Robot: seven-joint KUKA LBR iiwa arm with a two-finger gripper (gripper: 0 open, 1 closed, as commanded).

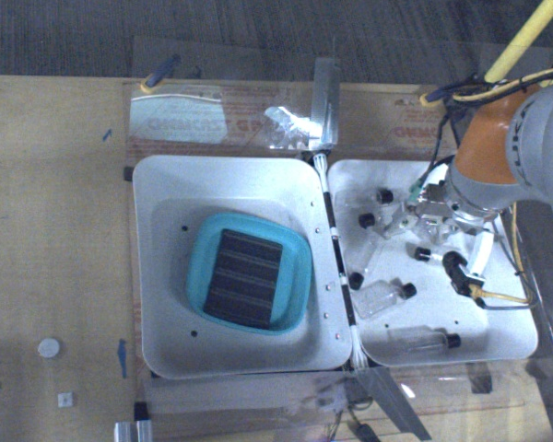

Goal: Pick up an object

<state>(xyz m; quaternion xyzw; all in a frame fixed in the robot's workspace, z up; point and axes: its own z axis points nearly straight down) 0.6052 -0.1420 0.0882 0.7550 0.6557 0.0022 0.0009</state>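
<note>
The right bin point(498, 334) holds several clear plastic vials with black caps. One vial point(387, 295) lies near the bin's middle front, and a long one point(426, 342) lies along the front wall. Small capped vials point(384, 195) sit at the back left. My gripper point(424, 221) is low inside this bin, toward its back right, among the vials. A clear vial point(394, 225) lies just to its left, and a black cap point(424, 253) sits just in front of it. The metal wrist hides what is under the gripper.
The left bin point(157, 339) holds a turquoise tray point(198, 247) with a dark ridged block point(245, 276) in it. The grey arm with its orange band point(487, 147) comes in over the right bin's back right corner. Cables point(498, 295) hang by the right wall.
</note>
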